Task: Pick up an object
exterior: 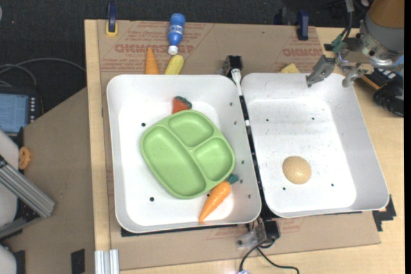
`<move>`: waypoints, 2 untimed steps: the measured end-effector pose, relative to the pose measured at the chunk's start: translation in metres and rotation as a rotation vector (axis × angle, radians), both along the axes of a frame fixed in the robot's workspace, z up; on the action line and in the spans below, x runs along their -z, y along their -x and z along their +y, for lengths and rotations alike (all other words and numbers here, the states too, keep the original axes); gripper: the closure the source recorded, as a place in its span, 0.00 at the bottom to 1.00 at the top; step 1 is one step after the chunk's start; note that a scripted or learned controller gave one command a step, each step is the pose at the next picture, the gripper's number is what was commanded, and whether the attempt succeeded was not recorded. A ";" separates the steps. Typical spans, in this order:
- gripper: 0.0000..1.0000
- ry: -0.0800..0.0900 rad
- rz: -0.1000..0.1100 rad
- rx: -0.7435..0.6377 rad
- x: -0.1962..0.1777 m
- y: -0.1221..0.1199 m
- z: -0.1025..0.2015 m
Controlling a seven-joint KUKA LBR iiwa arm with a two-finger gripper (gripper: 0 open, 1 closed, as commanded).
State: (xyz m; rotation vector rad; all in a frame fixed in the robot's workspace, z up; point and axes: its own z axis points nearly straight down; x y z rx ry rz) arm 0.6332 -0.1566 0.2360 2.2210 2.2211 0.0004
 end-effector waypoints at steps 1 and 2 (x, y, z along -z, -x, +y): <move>0.00 -0.003 0.009 0.001 0.159 0.051 0.023; 1.00 0.001 -0.004 0.002 0.141 0.047 0.021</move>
